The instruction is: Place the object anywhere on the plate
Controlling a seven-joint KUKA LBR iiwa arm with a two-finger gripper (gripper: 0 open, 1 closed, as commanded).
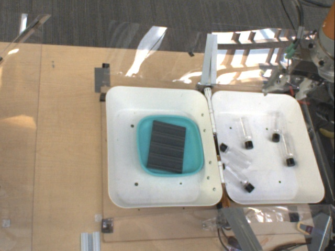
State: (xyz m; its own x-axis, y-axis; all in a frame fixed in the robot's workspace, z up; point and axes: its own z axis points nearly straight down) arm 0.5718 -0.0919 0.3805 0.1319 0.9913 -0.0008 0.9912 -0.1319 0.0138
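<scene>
Camera view: the dark ribbed block [166,147] lies flat on the teal plate [196,143], centre-left. It looks stiff, light and grippy; pinch across its shorter width. Gripper [290,75] sits upper right, state unreadable.

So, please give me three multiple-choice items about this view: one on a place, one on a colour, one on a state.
1. Where does the dark ribbed block lie?
A. In the right bin among the tubes
B. On the plate in the left bin
C. On the bench outside the bins

2. What colour is the plate?
A. Red
B. Yellow
C. Teal

3. How do the clear tubes in the right bin rest?
A. Lying flat on the bin floor
B. Standing upright in a rack
C. Piled on the plate

Answers:
1. B: the block rests inside the plate's rim, in the left bin.
2. C: a blue-green rim shows around the block.
3. A: each tube lies on its side, black cap at one end.
</scene>
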